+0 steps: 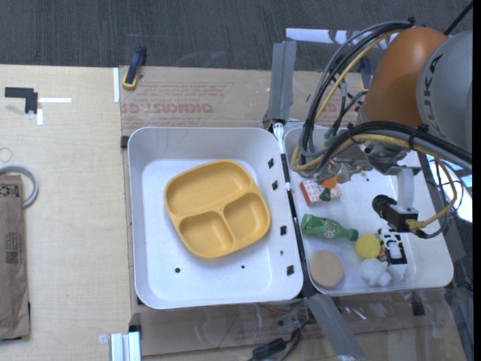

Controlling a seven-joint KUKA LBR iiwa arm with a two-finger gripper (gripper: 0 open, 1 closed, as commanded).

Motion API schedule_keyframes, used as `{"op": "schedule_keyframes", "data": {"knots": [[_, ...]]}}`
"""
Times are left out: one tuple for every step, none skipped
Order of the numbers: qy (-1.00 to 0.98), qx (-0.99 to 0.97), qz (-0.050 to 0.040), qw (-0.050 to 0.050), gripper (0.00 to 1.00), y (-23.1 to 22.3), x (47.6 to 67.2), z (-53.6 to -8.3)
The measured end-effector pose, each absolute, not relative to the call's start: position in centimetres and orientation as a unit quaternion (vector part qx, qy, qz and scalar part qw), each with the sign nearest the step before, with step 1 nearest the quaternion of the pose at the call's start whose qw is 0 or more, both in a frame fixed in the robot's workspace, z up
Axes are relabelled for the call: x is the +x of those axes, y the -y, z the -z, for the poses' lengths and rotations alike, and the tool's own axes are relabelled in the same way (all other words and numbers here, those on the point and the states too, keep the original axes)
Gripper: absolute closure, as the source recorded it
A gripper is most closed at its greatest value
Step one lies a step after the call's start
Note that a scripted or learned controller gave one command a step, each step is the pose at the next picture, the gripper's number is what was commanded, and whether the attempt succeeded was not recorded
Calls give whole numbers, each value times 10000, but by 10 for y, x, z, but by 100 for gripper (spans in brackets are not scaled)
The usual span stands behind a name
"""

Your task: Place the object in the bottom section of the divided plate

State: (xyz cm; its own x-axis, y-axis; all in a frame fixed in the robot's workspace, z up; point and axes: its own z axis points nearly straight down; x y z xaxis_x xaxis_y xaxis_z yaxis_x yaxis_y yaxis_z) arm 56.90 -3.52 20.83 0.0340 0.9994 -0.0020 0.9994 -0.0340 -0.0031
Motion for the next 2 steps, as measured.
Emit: {"op": "schedule_keyframes", "data": {"knots": [[6186, -7857, -21, 1, 100, 102, 524, -271], [6328, -7743, -25, 10, 100, 46, 512, -190]]}}
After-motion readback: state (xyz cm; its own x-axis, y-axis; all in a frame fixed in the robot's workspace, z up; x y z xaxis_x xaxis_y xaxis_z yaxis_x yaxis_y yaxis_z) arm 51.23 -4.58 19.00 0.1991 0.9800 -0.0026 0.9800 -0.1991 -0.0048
